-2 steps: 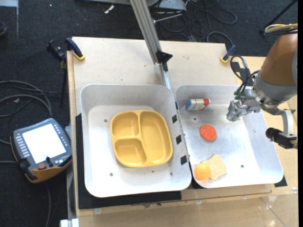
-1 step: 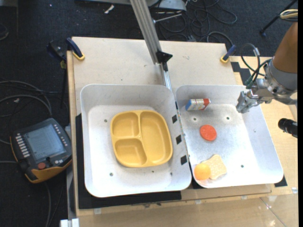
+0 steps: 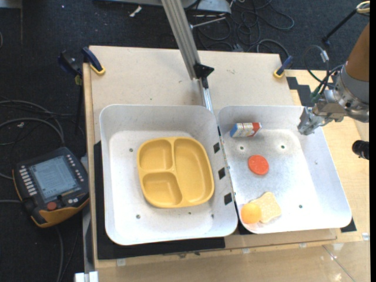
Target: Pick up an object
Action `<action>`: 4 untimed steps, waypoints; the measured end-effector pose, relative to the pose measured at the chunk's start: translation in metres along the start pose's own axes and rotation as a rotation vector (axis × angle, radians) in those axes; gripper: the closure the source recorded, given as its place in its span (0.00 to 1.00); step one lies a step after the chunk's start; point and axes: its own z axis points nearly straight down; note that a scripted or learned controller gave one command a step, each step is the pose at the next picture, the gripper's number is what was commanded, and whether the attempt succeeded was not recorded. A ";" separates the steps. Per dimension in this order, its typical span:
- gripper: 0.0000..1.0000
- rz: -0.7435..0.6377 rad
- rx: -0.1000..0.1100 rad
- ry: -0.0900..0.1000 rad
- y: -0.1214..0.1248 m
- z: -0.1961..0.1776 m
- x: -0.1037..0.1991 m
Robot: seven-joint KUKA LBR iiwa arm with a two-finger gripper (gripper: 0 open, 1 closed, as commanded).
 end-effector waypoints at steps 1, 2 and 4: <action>1.00 -0.005 0.007 0.003 -0.006 0.016 0.054; 1.00 -0.005 0.007 0.003 -0.023 0.019 0.103; 1.00 -0.006 0.006 0.003 -0.028 0.039 0.199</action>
